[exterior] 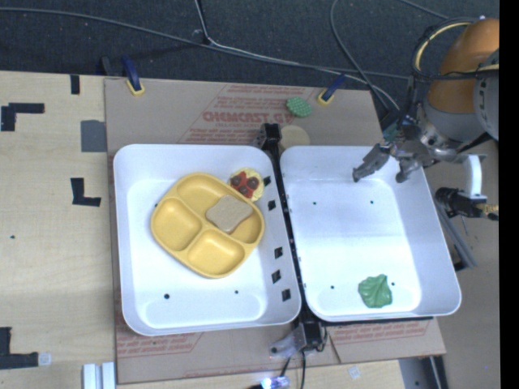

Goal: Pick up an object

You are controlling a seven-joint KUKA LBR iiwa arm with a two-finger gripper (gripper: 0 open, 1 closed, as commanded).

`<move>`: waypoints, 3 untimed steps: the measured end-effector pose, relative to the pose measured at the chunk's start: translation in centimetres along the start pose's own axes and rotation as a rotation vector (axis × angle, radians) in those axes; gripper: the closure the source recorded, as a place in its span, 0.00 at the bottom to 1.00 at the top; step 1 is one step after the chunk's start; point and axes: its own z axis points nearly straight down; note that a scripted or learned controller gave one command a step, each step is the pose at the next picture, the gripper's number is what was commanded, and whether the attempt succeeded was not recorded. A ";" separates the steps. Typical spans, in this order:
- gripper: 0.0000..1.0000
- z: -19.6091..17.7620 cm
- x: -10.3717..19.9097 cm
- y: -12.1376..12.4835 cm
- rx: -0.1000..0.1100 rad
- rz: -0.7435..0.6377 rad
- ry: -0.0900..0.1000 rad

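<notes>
A yellow divided plate [180, 222] lies in the left bin [138, 298]. A tan slice of toast [228, 213] rests on the plate, and a small red and dark toy food piece [246, 183] sits at the plate's far right rim. A green leafy toy [375, 291] lies near the front of the right bin [340, 233]. My gripper [379, 167] hangs over the far right corner of the right bin, open, with nothing between its fingers. It is well away from the green toy.
A small green object [298, 105] lies on the cardboard behind the bins. Blue and yellow clamps [132, 78] hold the cardboard's back edge. Cables run across the dark floor behind. A black divider strip [280, 217] runs between the bins.
</notes>
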 end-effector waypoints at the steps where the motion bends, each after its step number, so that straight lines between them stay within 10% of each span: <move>1: 0.00 -1.0 0.1 0.3 -0.014 -0.003 -0.002; 3: 0.00 7.8 0.3 0.2 -0.010 -0.004 -0.003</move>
